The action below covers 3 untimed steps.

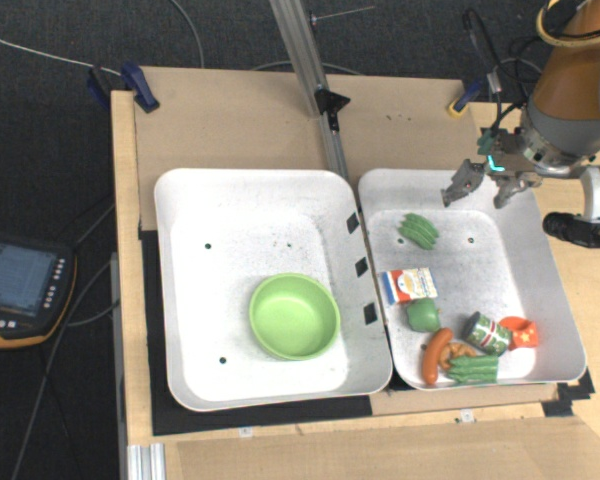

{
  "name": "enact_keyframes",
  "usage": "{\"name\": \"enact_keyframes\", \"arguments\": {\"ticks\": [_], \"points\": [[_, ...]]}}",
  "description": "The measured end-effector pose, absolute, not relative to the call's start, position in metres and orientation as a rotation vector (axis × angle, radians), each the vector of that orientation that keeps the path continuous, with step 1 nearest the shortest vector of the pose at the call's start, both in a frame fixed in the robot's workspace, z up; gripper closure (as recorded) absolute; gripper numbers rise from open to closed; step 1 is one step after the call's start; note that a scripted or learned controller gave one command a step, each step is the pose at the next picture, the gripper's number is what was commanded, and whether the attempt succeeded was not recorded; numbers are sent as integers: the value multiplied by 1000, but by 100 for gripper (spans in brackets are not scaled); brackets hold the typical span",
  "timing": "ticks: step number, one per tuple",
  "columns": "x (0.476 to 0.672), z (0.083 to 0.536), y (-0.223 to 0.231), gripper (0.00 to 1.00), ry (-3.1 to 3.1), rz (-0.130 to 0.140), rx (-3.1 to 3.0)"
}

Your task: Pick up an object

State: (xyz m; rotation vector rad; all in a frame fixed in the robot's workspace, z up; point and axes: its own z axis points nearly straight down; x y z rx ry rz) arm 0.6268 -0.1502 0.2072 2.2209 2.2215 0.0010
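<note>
My gripper [485,186] hangs open over the far edge of the right bin [540,268], with nothing between its two fingers. Below and to its left lies a green ridged vegetable [418,230]. Nearer the front of that bin are a small red, white and blue carton [409,285], a round green fruit [423,316], an orange-red sausage [435,354], a green can [487,333], a red piece [520,332] and a green pea pod [473,370].
The left bin [210,228] holds a light green bowl [294,315]. A metal pole [305,53] rises between the bins at the back. Blue clamps [140,88] grip the bench's far corners. A black handheld pendant [20,286] lies off the bench's left.
</note>
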Motion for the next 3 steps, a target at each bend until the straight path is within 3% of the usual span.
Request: {"name": "enact_keyframes", "arguments": {"ticks": [1, 3], "points": [[627, 207, -150, 0, 2222, 1, 2221], [626, 123, -147, 0, 2223, -3, 2223]]}}
